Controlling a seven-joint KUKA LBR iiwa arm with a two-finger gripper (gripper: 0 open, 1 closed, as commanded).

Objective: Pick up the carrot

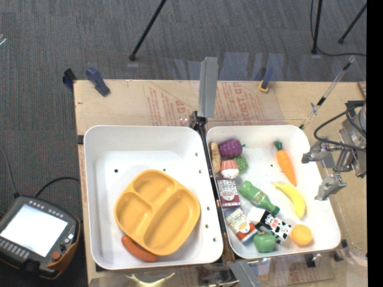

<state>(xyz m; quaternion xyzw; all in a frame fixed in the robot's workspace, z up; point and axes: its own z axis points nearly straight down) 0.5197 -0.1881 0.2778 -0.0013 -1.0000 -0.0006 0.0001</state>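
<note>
The carrot, orange with a green top, lies in the right bin near its far right side, pointing toward the front. My gripper hangs just past the bin's right rim, to the right of the carrot and apart from it. Its two fingers are spread open with nothing between them.
Beside the carrot lie a banana, an orange, a green bottle, purple grapes and several small boxes and toys. The left bin holds a yellow divided plate with a sausage partly under it.
</note>
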